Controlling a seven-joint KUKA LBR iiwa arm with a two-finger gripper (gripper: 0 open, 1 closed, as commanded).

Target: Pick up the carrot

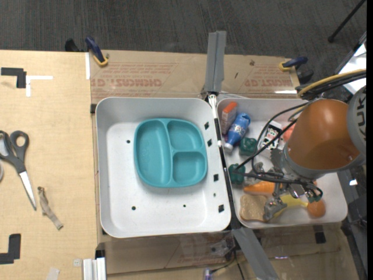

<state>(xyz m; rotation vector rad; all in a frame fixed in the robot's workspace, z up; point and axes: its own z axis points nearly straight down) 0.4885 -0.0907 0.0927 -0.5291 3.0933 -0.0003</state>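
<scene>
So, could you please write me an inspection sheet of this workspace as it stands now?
Surface: two white bins; left bin, right bin, on a cardboard-covered bench.
Job's things: carrot lies in the right bin, just left of the gripper.
Clutter: teal divided plate in the left bin; blue bottle, bread slice, small orange ball in the right bin.
Grippers: gripper low over the right bin's front; jaws too obscured to judge.
Cables: black cables run over the right bin to the arm.
Surroundings: scissors on the bench at left; clamps at the back edge.
</scene>
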